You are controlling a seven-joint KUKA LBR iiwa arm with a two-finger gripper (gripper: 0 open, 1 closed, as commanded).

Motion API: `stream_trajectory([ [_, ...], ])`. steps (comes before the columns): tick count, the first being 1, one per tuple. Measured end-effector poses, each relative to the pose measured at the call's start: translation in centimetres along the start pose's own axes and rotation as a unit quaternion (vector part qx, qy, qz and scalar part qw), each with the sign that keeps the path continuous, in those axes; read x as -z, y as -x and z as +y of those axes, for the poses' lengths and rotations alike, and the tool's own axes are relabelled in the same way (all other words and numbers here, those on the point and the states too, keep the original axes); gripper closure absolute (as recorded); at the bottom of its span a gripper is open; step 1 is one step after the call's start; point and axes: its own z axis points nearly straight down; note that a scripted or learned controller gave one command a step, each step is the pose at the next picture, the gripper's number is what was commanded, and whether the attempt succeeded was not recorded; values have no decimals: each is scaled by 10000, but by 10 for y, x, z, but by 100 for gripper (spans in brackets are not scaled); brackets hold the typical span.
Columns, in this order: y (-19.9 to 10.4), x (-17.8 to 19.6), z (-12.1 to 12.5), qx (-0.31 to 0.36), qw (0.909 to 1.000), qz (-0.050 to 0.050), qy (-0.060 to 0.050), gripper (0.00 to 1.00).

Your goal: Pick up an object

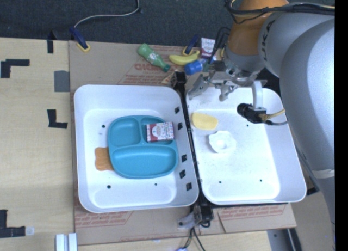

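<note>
Bins are seen side by side on the bench, and the right bin (pixel 283 182) is taken as the landmark. Inside it, near its far left corner, a yellow oval piece (pixel 205 121) is found, and just nearer than that a small white cup-like object (pixel 221 142) is seen. The gripper (pixel 224 88) is held over the far edge of the right bin, beyond the yellow piece and apart from it; whether it is open or closed cannot be told, and nothing is seen in its grasp. Left of the right bin, the left bin (pixel 89 187) carries a blue divided tray (pixel 136 160) with a small red-and-white packet (pixel 160 132) laid on it. An orange-brown flat piece (pixel 101 159) is partly hidden under the tray's left edge. Beyond the right bin's far left corner, a green bottle (pixel 151 56) and a toy banana (pixel 183 58) are laid on the bench.
</note>
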Motion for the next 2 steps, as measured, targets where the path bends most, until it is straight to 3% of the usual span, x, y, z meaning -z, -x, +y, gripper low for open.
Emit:
stream_trajectory([
  [1,16,0,2,0,10000,-1,2,0],
  [2,21,0,-27,3,10000,-2,1,0],
])
